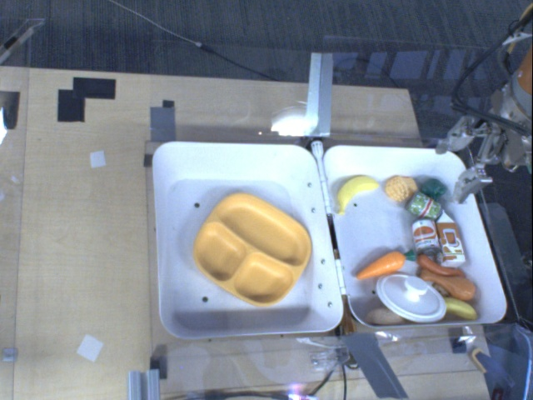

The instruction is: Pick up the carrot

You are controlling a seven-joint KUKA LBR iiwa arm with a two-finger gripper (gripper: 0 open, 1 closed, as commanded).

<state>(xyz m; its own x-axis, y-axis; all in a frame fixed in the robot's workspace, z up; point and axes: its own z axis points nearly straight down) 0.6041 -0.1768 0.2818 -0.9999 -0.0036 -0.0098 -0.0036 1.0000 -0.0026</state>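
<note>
The orange carrot [381,265] with a green stub lies in the right bin [362,223], left of centre, tip pointing left. A white lidded bowl [410,297] sits just below it, touching or nearly touching. My gripper [460,165] hangs over the bin's far right corner, well up and right of the carrot. It is open and nothing sits between its fingers [469,182].
The right bin also holds a yellow lemon [356,190], a corn piece [400,188], a green item [433,188], two cans [437,238], a sausage [450,280] and a banana [460,308]. A yellow divided plate [252,247] lies in the left bin [175,223].
</note>
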